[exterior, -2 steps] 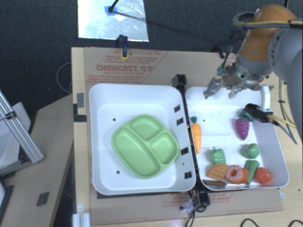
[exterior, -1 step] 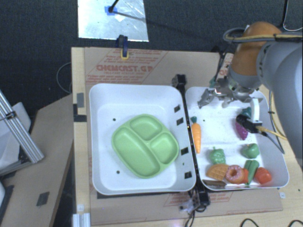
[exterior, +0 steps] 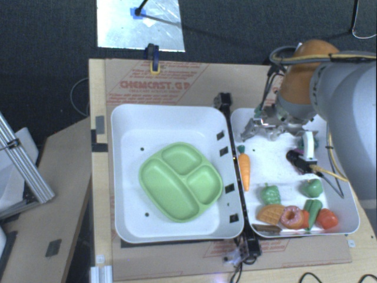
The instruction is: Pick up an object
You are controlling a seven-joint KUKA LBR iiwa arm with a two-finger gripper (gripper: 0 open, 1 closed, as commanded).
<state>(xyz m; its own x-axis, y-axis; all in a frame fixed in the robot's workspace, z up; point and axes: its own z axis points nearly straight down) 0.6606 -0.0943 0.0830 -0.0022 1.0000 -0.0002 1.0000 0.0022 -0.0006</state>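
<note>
On the table, my gripper, fingers spread and empty, hovers above the toy carrot: light, stiff, slick, best grasped mid-body.

arm came in from the right edge, big grey link filling the upper right corner. orange band sat just above the wrist, cables looped over the top of it. wrist pointed down and left. gripper hung low at the far end, metal finger parts splayed to either side; finger gap not readable at this angle.
</note>
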